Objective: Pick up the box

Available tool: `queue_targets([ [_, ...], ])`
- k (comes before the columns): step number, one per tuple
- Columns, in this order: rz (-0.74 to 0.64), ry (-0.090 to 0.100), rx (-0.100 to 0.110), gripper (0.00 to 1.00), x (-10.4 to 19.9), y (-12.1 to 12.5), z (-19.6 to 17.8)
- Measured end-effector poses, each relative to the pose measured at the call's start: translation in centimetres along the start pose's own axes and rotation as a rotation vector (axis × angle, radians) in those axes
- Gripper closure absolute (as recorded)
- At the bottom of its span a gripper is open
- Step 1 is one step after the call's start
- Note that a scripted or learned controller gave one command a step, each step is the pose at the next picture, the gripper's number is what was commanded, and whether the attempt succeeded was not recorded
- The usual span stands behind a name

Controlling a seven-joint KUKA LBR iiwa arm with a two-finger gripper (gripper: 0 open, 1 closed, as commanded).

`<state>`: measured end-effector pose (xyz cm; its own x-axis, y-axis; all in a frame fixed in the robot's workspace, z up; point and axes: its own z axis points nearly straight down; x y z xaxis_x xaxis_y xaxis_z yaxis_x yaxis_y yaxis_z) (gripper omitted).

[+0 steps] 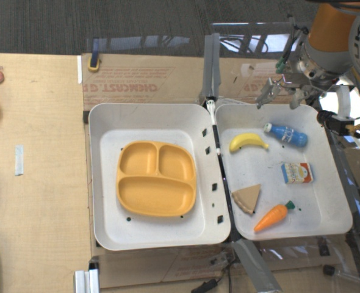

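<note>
Looking down at the counter [39,133], we see two white bins side by side. Our hand [282,94] hangs up high at the far edge of the right bin [326,215]. Its two thin fingers [265,97] are spread apart, so the hand is open, and nothing is between them. The grey arm [335,29] with the orange band comes in from the top right corner.

We see the box [297,173] lying in the right bin, near the right wall. It is small, with white, blue and a bit of red on it. It is well apart from our hand.

Other things share that bin. A blue bottle [287,135] lies on its side just past the box, closer to the hand. A yellow banana [248,142] lies to the left of the bottle. A tan sandwich wedge [248,198] sits near the left wall. An orange carrot [272,217] lies at the near side, just below the box.

In the left bin [104,163] we see one orange plate [156,178] with three parts. Brown cardboard [143,78] lies behind the bins.
</note>
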<state>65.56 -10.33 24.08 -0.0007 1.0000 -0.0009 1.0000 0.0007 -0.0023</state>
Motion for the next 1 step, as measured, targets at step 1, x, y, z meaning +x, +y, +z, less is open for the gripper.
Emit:
queue_targets([
  [1,-0.184,0.0,-0.001,0.0,-3.04,-13.7,-2.2],
])
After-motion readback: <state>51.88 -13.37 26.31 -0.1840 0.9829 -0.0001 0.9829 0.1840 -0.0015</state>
